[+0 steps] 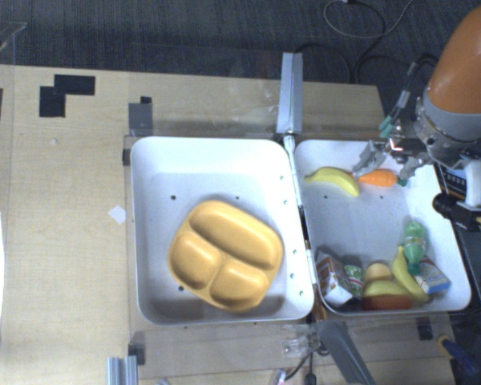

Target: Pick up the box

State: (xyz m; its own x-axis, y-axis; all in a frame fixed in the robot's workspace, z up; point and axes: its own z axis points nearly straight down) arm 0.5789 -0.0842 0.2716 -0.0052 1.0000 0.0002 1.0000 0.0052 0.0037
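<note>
The box [334,277] lies in the near corner of the right bin [457,239] — well clear of the jaws. The gripper [387,160] hangs spread and empty above the carrot [377,179]; pick-up not yet begun.

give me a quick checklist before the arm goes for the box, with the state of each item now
1. Box located: cannot tell. A small carton lies at the right bin's near left corner; another packet lies near its right corner.
2. Pincer over the target: not ok. It hangs at the far end of the bin, above the carrot.
3. Pincer free of load: ok, nothing sits between its fingers.
4. Room around the carton: not ok. Fruit crowds its right side and the bin wall its left.
5. Path along the bin: ok, though a banana lies near the start.
</note>
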